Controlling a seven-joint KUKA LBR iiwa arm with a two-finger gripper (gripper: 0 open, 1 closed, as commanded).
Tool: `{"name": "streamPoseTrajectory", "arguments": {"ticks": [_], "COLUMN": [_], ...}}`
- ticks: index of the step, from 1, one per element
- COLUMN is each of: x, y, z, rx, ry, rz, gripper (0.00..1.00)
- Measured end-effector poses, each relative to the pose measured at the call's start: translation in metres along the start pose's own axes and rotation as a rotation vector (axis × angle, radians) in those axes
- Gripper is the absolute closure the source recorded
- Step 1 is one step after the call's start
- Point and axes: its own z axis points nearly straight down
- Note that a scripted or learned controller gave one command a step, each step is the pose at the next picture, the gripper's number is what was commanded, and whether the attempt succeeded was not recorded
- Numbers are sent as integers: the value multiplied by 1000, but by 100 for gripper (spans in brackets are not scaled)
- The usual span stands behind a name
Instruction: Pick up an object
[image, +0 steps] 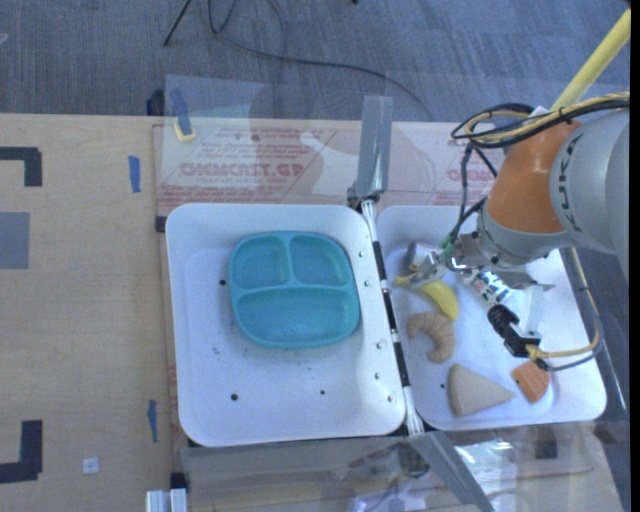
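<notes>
While the gripper (426, 268) hangs low over the upper left part of the right bin (425, 225), a yellow banana (441, 299) lies just below it, near the bin's left wall. At this slant I cannot tell whether the banana touches the gripper, nor whether the gripper is open or closed; nothing can be seen clamped in it.

Just below the banana lies a tan, curved pastry-like piece (432, 336), perhaps a croissant, also near the left wall. Toward the bin's bottom edge rests a pale brown wedge (474, 391), apart from the pastry. Beside the wedge, near the bottom right corner, sits a small orange piece (531, 382), too small to identify.

The grey arm (590, 190), with its orange band, reaches in over the right bin's upper right side.

The left bin (200, 400) stands against the right bin's left wall and carries a teal divided plate (295, 290) in its upper middle. Both bins sit on a pale wooden bench (80, 300).
</notes>
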Motion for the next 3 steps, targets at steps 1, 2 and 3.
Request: {"name": "streamPoseTrajectory", "arguments": {"ticks": [1, 2, 3], "x": [-3, -5, 27], "y": [26, 29, 72], "z": [19, 6, -76], "rx": [40, 32, 45], "ry": [6, 0, 10], "rz": [96, 95, 46], "gripper": [0, 100, 100]}}
